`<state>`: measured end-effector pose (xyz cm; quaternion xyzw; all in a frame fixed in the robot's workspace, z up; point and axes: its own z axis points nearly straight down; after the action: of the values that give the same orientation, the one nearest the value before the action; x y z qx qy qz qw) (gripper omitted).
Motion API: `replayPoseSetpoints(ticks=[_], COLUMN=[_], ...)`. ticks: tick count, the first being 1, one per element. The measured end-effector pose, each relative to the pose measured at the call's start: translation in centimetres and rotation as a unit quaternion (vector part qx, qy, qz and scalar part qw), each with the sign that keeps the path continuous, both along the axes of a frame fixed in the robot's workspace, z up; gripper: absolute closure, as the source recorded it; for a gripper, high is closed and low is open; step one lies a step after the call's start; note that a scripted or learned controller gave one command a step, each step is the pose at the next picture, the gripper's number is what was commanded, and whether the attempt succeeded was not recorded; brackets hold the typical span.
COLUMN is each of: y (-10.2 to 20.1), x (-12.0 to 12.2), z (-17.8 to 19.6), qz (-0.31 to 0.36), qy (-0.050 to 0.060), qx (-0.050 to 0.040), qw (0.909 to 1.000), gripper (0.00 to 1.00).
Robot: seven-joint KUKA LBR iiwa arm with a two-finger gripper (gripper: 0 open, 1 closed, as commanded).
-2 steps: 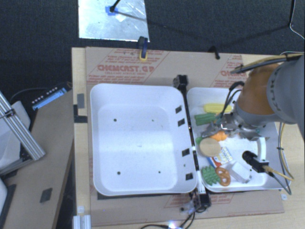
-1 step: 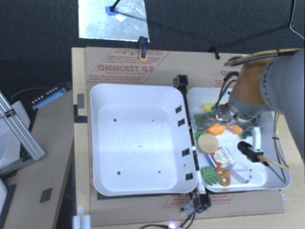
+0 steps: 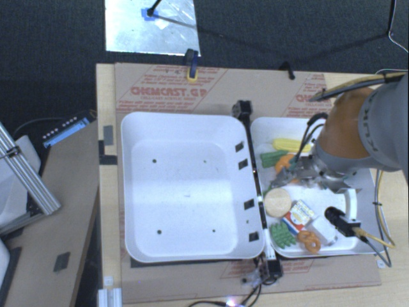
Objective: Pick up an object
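Left bin: the wide shallow white plastic bin [image 3: 185, 190] shows bare floor with a few dark specks, all four rounded walls in sight.
Right bin: the second shallow white bin [image 3: 265, 128] sits just beside it; its right part is covered by the arm.
Arm: the grey arm with an orange band [image 3: 348, 130] reaches in from the right and hangs over the right bin's middle.
Gripper: the two-finger gripper [image 3: 291, 171] points toward the bin's left wall; whether it is open or holds anything cannot be told, as the wrist hides it.
Objects: a yellow corn cob [image 3: 287, 145], a green pod-like piece [image 3: 271, 158] and an orange lump [image 3: 284, 162] lie near the gripper.
Near wall: a round tan biscuit-like disc [image 3: 278, 203], a red, white and blue packet [image 3: 298, 213], a bumpy green piece [image 3: 281, 235] and an orange pretzel shape [image 3: 310, 240] crowd together.
Bench: brown printed cardboard [image 3: 169, 89] lies under both bins.
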<state>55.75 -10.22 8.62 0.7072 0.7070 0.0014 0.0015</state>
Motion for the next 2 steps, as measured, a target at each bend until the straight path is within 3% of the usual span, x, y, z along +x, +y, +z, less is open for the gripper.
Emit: replayPoseSetpoints(ticks=[1,2], y=[0.2,0.1], x=[5.8,5.9], z=[0.0,1.3], qz=[0.003,0.003], qy=[-0.002,-0.004], qx=[-0.0003,-0.0005], qw=[1.0000,1.0000], gripper=[0.00,1.00])
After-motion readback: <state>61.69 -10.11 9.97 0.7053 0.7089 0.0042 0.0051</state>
